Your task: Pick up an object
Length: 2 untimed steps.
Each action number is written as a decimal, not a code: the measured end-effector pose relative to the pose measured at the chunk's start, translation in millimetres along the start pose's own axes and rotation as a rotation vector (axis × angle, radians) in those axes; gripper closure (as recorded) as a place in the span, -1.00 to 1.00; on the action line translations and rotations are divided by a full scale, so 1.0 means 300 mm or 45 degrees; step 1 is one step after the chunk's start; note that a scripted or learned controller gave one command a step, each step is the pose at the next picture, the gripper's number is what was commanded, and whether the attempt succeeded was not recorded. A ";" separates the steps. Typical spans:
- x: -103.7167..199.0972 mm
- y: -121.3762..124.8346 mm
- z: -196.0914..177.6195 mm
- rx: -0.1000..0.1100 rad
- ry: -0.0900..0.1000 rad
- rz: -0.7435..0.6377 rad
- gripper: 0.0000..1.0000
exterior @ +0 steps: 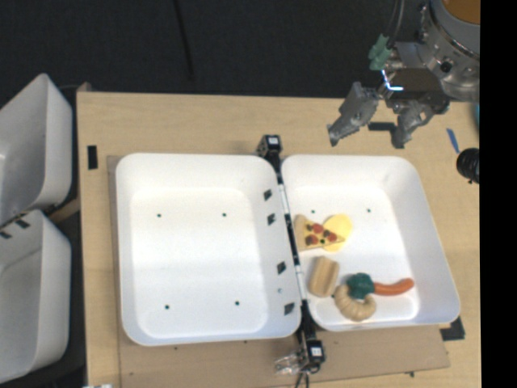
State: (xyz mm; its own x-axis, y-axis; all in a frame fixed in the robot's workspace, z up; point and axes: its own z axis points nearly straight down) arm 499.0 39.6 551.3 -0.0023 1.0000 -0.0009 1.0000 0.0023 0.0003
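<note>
Tool [373, 129] hovering wide open and empty beyond right bin's [420, 184] far rim; pizza slice [323, 232] lying nearest, down-left of it, inside that bin.

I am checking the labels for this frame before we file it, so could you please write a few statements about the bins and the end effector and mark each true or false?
1. The toy pizza slice lies in the right bin. True.
2. The end effector is gripping the toy carrot. False: the carrot lies in the right bin, and the end effector is up beyond the bin's far edge with nothing between its fingers.
3. The tan block sits near the divider between the bins. True.
4. All the toys are in the left bin. False: they are all in the right bin.
5. The end effector is open. True.
</note>
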 end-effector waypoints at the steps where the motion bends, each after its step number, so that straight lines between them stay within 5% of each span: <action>1: 0.143 -0.032 -0.002 0.000 0.001 -0.004 -1.00; 2: 0.126 -0.032 0.351 0.009 -0.002 0.004 -1.00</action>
State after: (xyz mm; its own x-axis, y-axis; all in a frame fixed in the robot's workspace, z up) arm 489.5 77.3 446.1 0.0007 1.0000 -0.0024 1.0000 -0.0007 -0.0069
